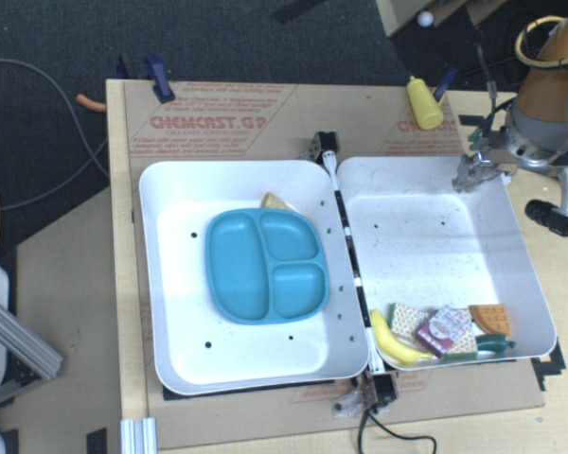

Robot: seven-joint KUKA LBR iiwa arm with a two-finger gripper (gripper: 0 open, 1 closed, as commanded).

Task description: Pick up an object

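Note:
The right bin [426, 225] holds a cluster of objects along its near edge: a yellow banana [394, 342], a patterned packet [407, 320], a pink and white packet [445, 327], an orange waffle-like piece [490, 318] and a green item [493, 347]. In the left bin [170, 253] lies a blue divided plate [265, 263], with a tan object [275, 200] peeking out behind it. My gripper [469, 172] hangs over the far right corner of the right bin, well away from the cluster. Nothing is seen in it.
A yellow clamp [423, 102] and a blue clamp [158, 76] sit at the bench's far edge. A black clip [326, 145] joins the bins at the far end. The grey arm with its orange band [546, 93] stands at the right.

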